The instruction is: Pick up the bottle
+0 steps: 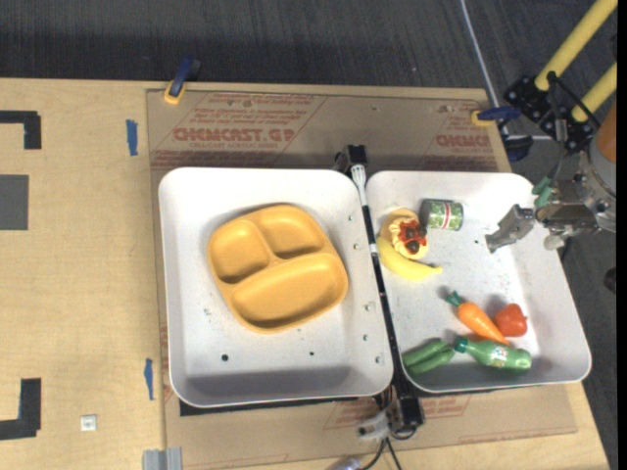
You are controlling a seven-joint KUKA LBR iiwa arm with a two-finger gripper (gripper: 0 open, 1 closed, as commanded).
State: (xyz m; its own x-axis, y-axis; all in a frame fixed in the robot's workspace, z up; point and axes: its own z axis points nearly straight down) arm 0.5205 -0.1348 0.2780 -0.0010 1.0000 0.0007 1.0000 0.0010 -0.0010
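Note:
The bottle (pixel 496 354) is green with a pale label and lies on its side near the front edge of the right bin (pixel 549 292), cap end pointing left toward a green pepper (pixel 429 355). My gripper (pixel 529 237) hovers over the bin's upper right part, well behind the bottle. It is open, and nothing sits between its fingers. A carrot (pixel 471 316) and a red tomato (pixel 509 319) lie between the gripper and the bottle.
A green can (pixel 442 214) and a banana (pixel 404 260) with a red-and-yellow toy (pixel 408 233) on it lie in the right bin's upper left. The left bin (pixel 186 292) holds a yellow divided plate (pixel 277 265). Yellow poles and clamps stand at the far right.

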